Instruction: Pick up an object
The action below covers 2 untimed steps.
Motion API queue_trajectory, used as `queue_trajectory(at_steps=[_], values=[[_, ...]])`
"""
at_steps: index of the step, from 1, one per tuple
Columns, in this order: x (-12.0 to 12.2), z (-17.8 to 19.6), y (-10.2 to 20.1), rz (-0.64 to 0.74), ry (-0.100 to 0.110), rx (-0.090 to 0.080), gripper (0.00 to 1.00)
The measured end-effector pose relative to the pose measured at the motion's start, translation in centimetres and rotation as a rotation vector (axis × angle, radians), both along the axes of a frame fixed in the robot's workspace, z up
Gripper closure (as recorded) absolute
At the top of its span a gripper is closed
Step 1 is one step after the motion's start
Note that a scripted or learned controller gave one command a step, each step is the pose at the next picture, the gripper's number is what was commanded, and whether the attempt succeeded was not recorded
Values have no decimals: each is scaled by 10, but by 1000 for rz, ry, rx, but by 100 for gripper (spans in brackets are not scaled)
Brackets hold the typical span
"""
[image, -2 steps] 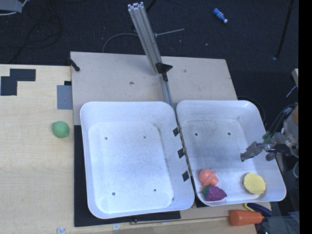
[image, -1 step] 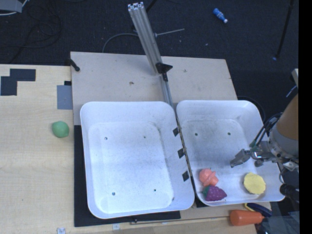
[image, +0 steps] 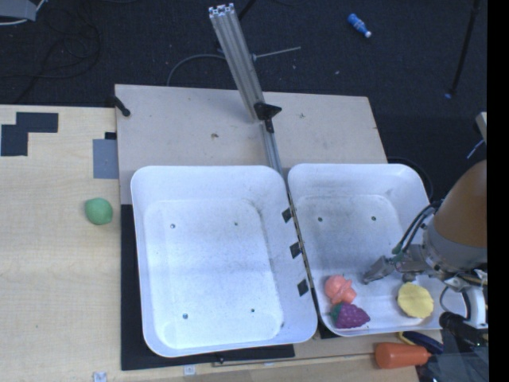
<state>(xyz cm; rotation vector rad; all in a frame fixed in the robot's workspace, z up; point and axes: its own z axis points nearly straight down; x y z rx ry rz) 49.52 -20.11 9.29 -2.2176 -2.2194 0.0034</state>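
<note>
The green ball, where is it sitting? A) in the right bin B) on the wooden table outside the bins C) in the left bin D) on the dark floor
B: the green ball lies on the wooden table, left of the left bin.

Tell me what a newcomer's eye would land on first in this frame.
Probably the bright cluster in the right bin: an orange-pink toy and a purple grape-like piece at its near edge, with a yellow piece to their right. The gripper hangs just above them, holding nothing visible. A lone green ball sits on the bench left of the bins.
</note>
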Motion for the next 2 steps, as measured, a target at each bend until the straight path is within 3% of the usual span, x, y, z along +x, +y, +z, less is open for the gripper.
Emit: queue_trajectory(at_steps=[1, 2], values=[[1, 12, -1, -3, -4, -1, 100], [-3, 73, -2, -1, -9, -3, 100]])
